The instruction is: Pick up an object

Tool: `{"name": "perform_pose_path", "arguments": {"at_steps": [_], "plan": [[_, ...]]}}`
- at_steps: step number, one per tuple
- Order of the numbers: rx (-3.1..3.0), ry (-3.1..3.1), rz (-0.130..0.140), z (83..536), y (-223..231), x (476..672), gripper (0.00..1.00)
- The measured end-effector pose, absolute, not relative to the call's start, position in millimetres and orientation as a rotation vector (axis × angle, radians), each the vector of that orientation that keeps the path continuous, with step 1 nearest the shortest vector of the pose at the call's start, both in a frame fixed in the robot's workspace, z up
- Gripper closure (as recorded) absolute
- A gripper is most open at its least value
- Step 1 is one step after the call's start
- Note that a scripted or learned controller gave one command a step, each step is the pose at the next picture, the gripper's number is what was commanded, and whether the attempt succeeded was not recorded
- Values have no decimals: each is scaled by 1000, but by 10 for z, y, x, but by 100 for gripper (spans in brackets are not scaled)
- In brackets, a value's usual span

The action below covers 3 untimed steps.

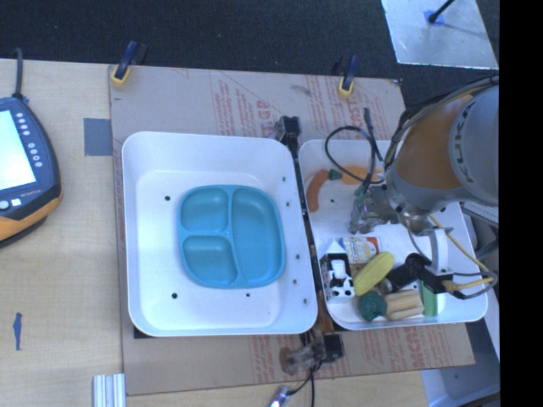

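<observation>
Several small things lie heaped at the near end of the right bin (475,312) on the table: a yellow corn cob (374,272), a wooden block (404,303), a green piece (370,307) and a small carton (361,248). The gripper (366,214) hangs low over that bin, just above the carton; how wide it stands I cannot tell. This looks like the approach step. Next it likely must settle squarely over one item. The left bin (144,227) holds a blue divided plate (231,236).
</observation>
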<state>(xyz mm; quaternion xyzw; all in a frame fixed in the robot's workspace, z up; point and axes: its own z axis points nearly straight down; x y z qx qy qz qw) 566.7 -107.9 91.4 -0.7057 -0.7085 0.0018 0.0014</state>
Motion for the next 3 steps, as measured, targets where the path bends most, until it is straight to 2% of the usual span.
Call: {"name": "perform_pose_path", "arguments": {"at_steps": [1, 2, 3], "plan": [[-2216, -2226, 2, 1924, -625, 5838, 100], [-2215, -2225, 2, 1982, -643, 6179, 100], [-2212, -2227, 6, 1915, -69, 5749, 100]]}}
